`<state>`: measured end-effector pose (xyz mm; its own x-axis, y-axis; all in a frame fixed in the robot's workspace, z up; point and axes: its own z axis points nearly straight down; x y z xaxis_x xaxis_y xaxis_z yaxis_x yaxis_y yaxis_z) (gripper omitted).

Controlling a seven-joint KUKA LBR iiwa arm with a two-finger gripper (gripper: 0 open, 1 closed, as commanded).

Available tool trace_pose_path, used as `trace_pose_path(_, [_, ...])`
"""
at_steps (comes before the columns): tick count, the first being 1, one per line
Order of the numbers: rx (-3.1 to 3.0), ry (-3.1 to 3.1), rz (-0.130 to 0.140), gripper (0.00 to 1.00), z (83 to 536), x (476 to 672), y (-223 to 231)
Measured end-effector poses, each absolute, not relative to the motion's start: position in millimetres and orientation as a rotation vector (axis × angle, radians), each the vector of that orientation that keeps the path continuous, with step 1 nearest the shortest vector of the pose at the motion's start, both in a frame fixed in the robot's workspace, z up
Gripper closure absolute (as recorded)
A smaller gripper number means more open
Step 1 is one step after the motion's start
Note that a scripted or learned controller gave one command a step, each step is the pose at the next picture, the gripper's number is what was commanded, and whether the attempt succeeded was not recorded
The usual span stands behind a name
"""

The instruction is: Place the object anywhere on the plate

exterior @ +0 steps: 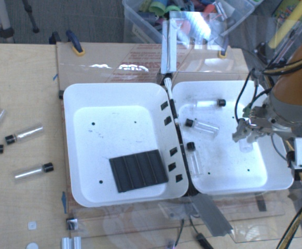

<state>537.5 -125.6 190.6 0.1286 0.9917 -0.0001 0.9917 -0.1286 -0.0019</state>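
Observation:
The plate (138,170) is a dark ridged rectangle lying flat in the front of the left bin (78,108). Three clear vials with black caps lie in the right bin (255,178): one at the back (208,104), one in the middle (203,126) and one beside the divider (194,158). My gripper (243,137) hangs low over the right half of that bin, right of all three vials and far from the plate. A small clear shape (246,147) shows just under it; whether it is a vial in the gripper's hold is not clear.
The raised divider (172,134) with black clips separates the bins. Several more vials (32,170) lie on the wooden bench to the left. A clear tub of colourful toys (192,4) stands behind the bins. Cables (242,102) hang by the wrist.

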Motion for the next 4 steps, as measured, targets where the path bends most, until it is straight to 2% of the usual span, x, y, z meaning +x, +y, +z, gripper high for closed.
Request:
trace_pose_path(1, [-2.421,-2.002,0.003,1.00,192.1,661.1,-90.5])
trace_pose_path(2, [-2.450,-1.961,0.004,1.00,207.2,596.4,-24.4])
trace_pose_path(3, [-2.377,-2.047,0.007,1.00,182.9,541.4,24.6])
trace_pose_path(4, [-2.518,-1.877,0.004,1.00,243.7,574.1,99.1])
